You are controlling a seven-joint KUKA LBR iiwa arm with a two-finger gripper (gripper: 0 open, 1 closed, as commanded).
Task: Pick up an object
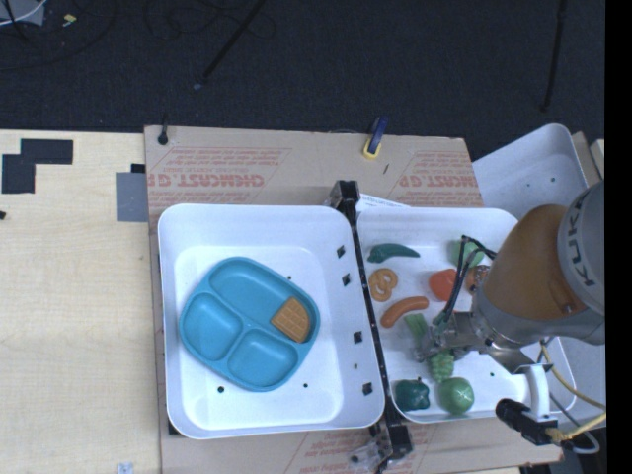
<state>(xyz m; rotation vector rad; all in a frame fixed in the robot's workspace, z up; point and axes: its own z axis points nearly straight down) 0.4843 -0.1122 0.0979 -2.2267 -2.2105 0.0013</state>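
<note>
The end effector (441,349) hung low over the broccoli (441,366) near the right bin's (494,227) front edge. Its grip couldn't be told; closing and lifting likely came next.

You are looking at open floor in the left bin (188,235) all around the blue tray (242,339). In the right bin (434,235), toy foods are crowding the middle and near edge, and the arm (538,275) is blocking its right side.

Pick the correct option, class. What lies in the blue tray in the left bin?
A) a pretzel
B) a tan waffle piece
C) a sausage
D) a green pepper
B: the tan waffle piece sits in the right-hand compartment of the blue tray; the other foods are in the right bin.
</note>
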